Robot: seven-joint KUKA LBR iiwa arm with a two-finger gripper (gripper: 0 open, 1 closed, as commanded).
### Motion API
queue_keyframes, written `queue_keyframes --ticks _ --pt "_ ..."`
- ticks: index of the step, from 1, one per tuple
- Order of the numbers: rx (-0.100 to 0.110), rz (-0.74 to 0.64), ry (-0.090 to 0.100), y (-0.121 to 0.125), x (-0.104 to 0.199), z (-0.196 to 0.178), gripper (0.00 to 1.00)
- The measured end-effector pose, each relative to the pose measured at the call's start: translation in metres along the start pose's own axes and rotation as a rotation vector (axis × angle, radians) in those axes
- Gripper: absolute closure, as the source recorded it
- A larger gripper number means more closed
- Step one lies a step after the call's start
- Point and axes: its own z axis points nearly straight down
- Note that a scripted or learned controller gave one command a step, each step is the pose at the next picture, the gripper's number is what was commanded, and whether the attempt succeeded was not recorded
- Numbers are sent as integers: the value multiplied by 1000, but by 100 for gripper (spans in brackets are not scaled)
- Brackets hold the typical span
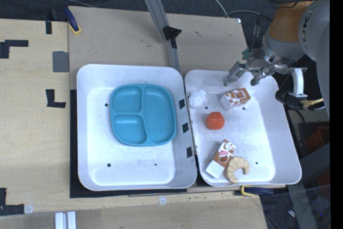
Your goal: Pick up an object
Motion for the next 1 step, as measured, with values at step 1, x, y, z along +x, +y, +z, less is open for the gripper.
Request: queue_keyframes --ticks 1 --pt "-5 -1 -2 6 7 59 0"
